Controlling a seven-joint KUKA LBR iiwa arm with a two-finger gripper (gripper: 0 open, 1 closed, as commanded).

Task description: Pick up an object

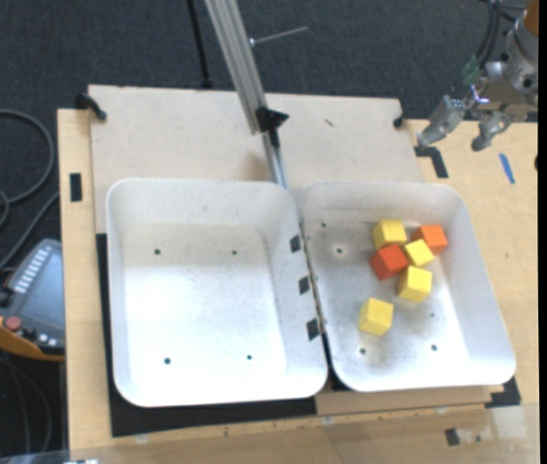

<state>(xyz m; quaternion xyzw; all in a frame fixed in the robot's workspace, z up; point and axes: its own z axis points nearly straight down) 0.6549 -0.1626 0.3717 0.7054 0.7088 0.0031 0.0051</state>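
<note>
Grey-fingered, the gripper [467,126] hangs spread open and empty above the bench beyond the right bin [476,351], likely parked clear so the camera sees the contents. Inside that bin, four yellow cubes [415,283] and two orange cubes [388,260] cluster loosely. No readable labels anywhere.
</note>
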